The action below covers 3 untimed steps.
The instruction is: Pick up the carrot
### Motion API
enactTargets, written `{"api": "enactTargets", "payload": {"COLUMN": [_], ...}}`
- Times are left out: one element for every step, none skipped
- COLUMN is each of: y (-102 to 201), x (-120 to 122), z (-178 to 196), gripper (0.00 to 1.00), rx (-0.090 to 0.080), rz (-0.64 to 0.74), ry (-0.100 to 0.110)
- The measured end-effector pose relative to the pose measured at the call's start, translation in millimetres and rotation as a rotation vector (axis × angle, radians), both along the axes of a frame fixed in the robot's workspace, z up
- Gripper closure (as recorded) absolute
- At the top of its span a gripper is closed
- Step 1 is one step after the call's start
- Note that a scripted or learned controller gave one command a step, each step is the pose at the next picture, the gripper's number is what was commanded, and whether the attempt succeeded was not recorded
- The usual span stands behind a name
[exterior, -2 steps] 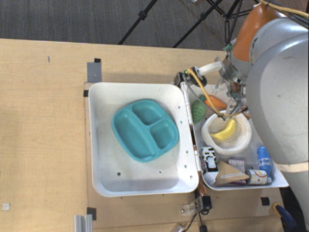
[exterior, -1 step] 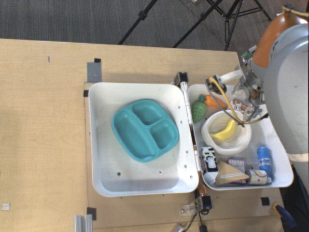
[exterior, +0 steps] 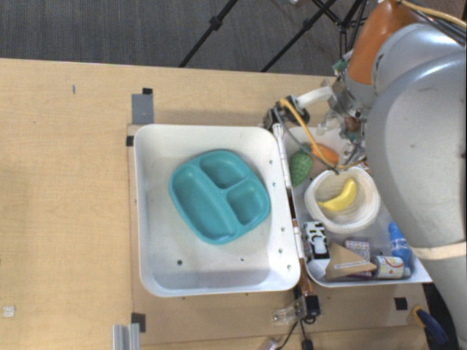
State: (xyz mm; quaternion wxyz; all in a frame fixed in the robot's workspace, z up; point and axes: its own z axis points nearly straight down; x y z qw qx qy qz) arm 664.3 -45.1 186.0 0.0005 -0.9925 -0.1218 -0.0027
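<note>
The arm is by far the biggest thing here, a grey bulk with an orange band that covers most of the right bin and hides much of what lies under it. That is the main risk: the wrist hangs low over a crowded corner, and any descent is likely to nudge neighbours before it reaches the target.

The left bin holds a teal divided plate, well clear of the action.

In the right bin, a white bowl with a banana in it sits just beside the carrot, so a sideways slip could tip or shove the bowl. A green strawberry-shaped toy lies just left of the carrot, near enough to be caught by mistake.

The carrot itself is a small orange sliver near the bin's far end, partly hidden by the wrist, leaving little to close on.

The jaws hover just above and right of it, pointing down; whether they are spread or pressed together I cannot tell.
</note>
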Motion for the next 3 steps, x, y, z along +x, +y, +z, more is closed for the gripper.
{"api": "enactTargets", "payload": {"y": [-64, -11, -83], "x": [-26, -2, -21], "z": [-12, 0, -3], "gripper": [0.0, 0.0, 0.0], "rx": [-0.001, 0.0, -0.002], "rz": [0.017, 0.008, 0.127], "ry": [0.004, 0.0, 0.004]}}
